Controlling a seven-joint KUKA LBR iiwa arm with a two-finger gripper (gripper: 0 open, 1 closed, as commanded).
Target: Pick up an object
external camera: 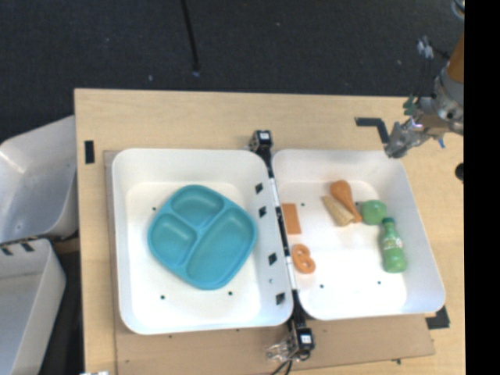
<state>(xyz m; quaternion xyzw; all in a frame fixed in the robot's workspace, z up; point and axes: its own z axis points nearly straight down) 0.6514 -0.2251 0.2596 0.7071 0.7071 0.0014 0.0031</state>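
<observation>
Orange ring [302, 259] sits nearest in the right bin [351, 303], green bottle [392, 247] beside it, untouched. Gripper [400, 143] hovers past the far-right rim, grip unreadable — nothing picked yet.

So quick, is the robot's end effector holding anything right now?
End effector: it sits above the right bin's far corner, nothing visibly held; open or closed cannot be told.
</observation>
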